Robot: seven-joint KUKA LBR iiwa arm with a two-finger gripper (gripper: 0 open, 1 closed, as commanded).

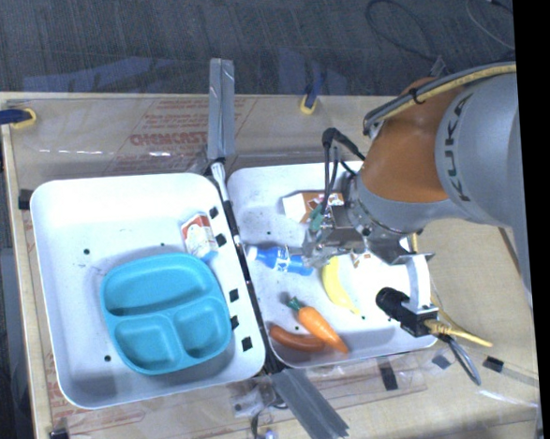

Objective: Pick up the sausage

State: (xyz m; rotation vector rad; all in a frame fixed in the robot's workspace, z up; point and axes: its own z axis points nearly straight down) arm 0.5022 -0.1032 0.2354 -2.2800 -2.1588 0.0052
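The sausage point(291, 339) is a reddish-brown link lying along the front wall of the right bin point(254, 192). An orange carrot point(320, 325) with a green top rests against its far side. My gripper point(331, 246) hangs over the middle of the right bin, above and behind the sausage. It is close over a yellow banana point(336, 286) and a blue bottle point(276, 259). Nothing shows held in it.
A brown and white carton point(302, 205) lies at the back of the right bin. The left bin point(60, 238) holds a blue divided tray point(166, 311) and a small red and white packet point(197, 236). The bins' shared wall point(239, 273) runs just left of the sausage.
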